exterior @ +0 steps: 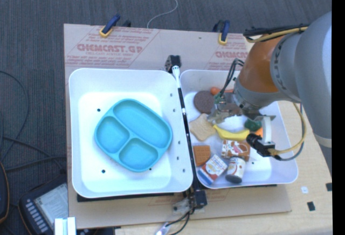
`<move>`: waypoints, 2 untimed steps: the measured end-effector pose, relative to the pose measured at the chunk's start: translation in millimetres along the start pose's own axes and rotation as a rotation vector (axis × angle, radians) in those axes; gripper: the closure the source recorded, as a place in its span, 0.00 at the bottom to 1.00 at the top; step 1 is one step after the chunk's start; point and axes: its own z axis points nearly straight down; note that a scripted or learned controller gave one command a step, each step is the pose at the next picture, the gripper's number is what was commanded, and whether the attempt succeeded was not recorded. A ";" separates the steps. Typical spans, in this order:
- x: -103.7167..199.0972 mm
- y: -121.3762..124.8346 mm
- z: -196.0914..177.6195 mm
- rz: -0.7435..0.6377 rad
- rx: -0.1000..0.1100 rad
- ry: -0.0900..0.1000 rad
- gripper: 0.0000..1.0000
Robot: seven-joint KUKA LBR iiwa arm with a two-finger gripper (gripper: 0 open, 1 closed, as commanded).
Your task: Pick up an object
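Grey arm with orange band [280, 75] cut off by right edge; its wrist covers the back of the right shallow white bin [285, 174] and hides the gripper fingers. Small orange item [215, 90] and dark green item [252, 124] mostly hidden under wrist, unidentifiable. Small printed food packets [215, 166] too small to read. Dark keypad device [40, 209] cut off at bottom-left edge.

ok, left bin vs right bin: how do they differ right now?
The left bin holds one thing, a blue divided plate; the right bin holds a jumble of small items, among them a banana, a brown disc and a cracker. The arm reaches over the right bin, not over the left bin. Both are shallow, white and set side by side on the board.
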 end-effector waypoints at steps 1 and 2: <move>0.4 -1.3 1.6 -0.001 0.005 0.001 0.00; -15.6 -41.1 11.1 0.000 0.002 0.002 0.00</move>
